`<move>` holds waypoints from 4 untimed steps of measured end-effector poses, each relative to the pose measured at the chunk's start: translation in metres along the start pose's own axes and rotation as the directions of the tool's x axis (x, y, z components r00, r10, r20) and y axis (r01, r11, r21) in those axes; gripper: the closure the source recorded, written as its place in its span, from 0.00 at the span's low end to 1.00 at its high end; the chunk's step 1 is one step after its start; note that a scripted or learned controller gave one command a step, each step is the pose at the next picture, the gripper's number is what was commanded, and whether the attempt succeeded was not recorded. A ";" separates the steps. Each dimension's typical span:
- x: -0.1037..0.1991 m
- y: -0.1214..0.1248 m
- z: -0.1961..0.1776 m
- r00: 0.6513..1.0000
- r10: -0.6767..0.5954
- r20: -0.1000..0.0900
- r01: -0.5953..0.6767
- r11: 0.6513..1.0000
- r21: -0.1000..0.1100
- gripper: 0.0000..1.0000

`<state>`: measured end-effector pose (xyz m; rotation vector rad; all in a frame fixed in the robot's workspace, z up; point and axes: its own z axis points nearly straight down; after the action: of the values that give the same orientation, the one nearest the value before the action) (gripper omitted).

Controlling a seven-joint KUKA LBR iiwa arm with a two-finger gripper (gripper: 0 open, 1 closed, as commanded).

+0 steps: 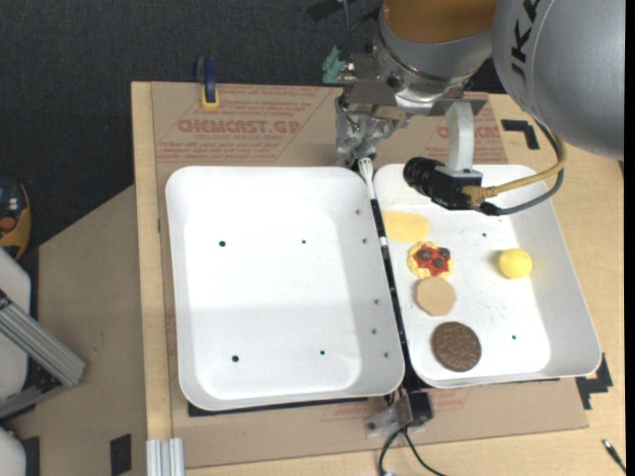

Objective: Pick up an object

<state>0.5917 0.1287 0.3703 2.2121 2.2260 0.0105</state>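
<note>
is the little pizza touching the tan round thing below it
Cannot tell: in the camera view the pizza and tan disc sit edge to edge, no plain gap or contact.

Arm [516, 28] cut off by top and right edges; gripper [359, 147] fingers indistinct.

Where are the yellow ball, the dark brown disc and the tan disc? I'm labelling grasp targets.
yellow ball [514, 263], camera view, middle of its top.
dark brown disc [456, 346], camera view, centre of its flat face.
tan disc [435, 297], camera view, centre of its face.
</note>
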 end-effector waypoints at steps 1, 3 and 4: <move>0.031 0.005 0.069 1.000 0.003 0.003 -0.003 1.000 0.016 1.00; 0.016 -0.013 0.005 1.000 0.006 0.001 -0.006 1.000 0.001 1.00; 0.009 -0.068 0.045 1.000 0.008 0.003 -0.008 1.000 0.015 1.00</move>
<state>0.5237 0.1375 0.3244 2.2275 2.2228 -0.0102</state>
